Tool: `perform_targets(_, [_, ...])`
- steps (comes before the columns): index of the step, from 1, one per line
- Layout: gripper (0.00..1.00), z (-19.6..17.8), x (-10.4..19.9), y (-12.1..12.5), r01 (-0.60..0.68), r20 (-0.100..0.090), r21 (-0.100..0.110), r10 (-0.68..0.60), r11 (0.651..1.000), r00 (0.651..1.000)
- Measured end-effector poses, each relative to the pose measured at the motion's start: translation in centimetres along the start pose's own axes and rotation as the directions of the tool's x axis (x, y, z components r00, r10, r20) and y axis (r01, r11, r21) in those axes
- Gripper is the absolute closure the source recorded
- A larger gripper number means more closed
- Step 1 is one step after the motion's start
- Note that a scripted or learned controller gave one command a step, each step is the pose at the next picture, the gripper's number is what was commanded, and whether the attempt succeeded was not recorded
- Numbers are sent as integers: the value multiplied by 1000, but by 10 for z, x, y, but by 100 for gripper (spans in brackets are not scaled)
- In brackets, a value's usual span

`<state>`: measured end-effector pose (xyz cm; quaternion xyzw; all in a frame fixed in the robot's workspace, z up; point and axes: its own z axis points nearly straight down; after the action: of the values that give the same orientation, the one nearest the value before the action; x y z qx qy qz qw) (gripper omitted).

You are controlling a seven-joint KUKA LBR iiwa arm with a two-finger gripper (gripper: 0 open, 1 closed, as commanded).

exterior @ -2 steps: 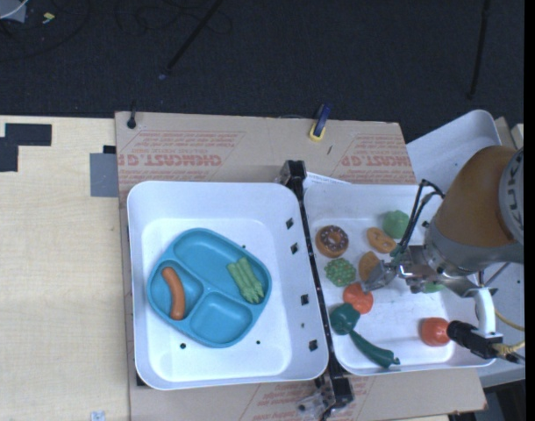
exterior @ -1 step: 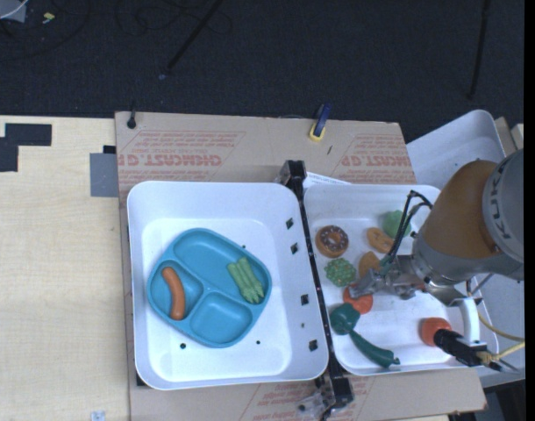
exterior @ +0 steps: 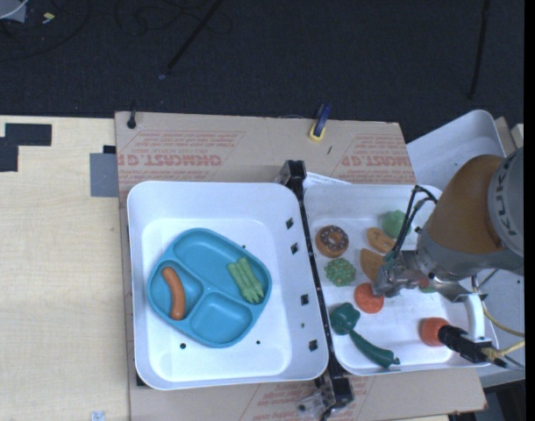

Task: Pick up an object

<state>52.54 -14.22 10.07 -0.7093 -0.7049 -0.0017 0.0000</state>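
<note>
The arm (exterior: 465, 213) reaches into the right bin (exterior: 408, 358), its claw (exterior: 386, 283) low over the tomato (exterior: 368, 298) among crowded toys; I cannot tell how far it is open. It looks easy to clip the bread (exterior: 371, 263) or broccoli (exterior: 340, 272) and knock the tomato away.

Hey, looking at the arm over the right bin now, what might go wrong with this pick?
The gripper sits low among crowded toys: the red tomato, orange piece and broccoli lie close together, so it may nudge neighbours or close on two. The round tomato could also roll away toward the dark green pepper.
</note>
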Motion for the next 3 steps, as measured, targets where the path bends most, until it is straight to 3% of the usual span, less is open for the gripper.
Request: perform_targets(3, [100,-129,-8,5,7,3,0,-7,1000,1000])
